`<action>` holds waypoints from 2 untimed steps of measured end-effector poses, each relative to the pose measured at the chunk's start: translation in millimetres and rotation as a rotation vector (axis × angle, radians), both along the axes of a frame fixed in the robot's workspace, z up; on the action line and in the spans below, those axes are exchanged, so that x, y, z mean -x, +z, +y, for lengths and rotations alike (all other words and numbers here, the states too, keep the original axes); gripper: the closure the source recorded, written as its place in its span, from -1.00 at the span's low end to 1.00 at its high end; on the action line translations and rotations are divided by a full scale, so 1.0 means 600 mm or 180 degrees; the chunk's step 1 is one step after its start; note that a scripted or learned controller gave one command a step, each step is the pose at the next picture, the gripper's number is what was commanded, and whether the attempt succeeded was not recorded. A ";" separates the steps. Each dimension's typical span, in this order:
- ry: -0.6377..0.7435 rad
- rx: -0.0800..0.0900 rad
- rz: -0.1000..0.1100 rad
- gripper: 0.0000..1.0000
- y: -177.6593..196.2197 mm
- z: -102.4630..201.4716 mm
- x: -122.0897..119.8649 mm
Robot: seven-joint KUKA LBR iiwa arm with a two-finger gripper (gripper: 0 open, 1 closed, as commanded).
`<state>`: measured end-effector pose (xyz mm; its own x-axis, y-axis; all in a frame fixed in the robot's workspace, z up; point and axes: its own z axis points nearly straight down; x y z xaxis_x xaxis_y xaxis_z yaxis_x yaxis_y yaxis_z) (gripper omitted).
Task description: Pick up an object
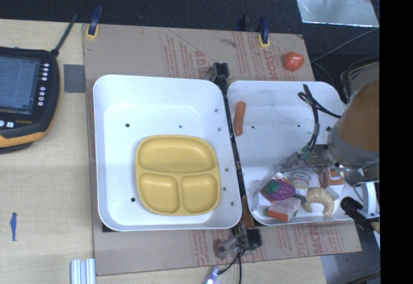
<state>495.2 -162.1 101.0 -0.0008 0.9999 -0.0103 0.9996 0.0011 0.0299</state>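
The right bin (277,105) holds an orange sausage (239,117) near its upper left wall. A pile of small things lies at its front: purple grapes (281,190), a small can (300,179), a pale croissant (319,199) and an orange-red piece (279,214). My gripper (302,160) reaches in from the right and hangs just above the back of this pile, close to the can. The arm's orange band (362,120) sits over the bin's right side and hides part of it.
The left bin (116,102) carries a yellow divided plate (177,173). A red round thing (293,60) lies on the cardboard behind the right bin. A teach pendant (22,95) rests at the far left. Black cables (313,108) loop over the right bin.
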 end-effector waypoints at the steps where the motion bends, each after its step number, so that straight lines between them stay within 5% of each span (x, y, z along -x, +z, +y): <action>1: 0.0046 -0.0141 0.0146 -1.00 -0.018 -0.054 -0.094; 2: 0.0014 -0.0038 0.0102 -1.00 0.057 0.086 -0.157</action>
<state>589.6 -110.3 135.1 -0.0054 1.0000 0.0016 1.0000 0.0054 -0.0021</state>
